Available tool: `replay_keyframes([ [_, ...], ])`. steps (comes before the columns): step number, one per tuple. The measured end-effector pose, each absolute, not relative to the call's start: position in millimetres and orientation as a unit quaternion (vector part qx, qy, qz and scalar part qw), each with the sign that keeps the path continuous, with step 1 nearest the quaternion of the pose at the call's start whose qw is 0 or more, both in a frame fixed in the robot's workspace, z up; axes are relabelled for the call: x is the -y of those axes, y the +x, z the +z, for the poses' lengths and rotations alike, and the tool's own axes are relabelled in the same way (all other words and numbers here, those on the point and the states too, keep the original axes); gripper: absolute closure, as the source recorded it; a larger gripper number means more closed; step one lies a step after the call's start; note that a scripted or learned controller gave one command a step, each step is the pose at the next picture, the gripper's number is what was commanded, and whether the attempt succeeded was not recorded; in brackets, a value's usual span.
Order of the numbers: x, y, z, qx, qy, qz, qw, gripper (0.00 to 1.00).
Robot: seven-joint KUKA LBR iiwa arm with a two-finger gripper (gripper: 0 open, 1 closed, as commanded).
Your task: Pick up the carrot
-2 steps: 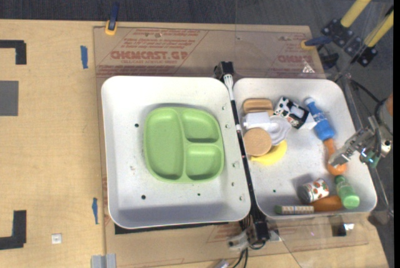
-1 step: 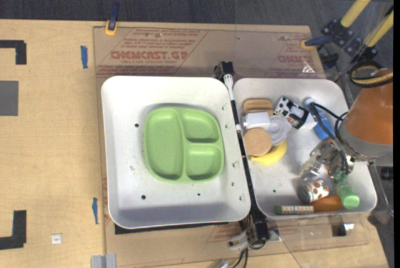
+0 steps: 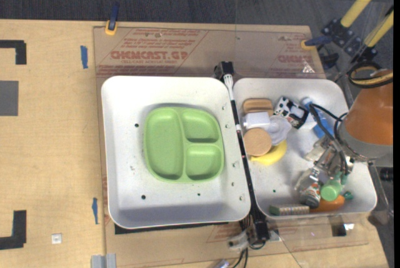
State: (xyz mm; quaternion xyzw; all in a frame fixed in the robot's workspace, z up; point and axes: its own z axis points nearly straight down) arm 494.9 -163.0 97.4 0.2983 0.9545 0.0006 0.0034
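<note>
Carrot (image 3: 333,200) lower right of frame, in right bin (image 3: 359,201), orange with green top. Left bin (image 3: 119,135) holds green divided plate (image 3: 184,143). My gripper (image 3: 325,182) over carrot; finger state hidden, cannot tell.

Red print reading roughly "CHEMCAST GP" runs across the protective brown sheet (image 3: 187,48) at the upper middle of the frame; its smaller lines are too blurred to read.

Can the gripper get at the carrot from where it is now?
Probably yes. The gripper is low in the right bin, right by the carrot near the front wall, with nothing between them. That wall and the dark stick may crowd the approach.
</note>
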Motion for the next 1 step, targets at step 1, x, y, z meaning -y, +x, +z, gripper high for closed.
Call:
replay_keyframes([
  [1, 221.6, 482.6, 203.2, -0.964, 0.267, -0.0027, 0.010, 0.00],
])
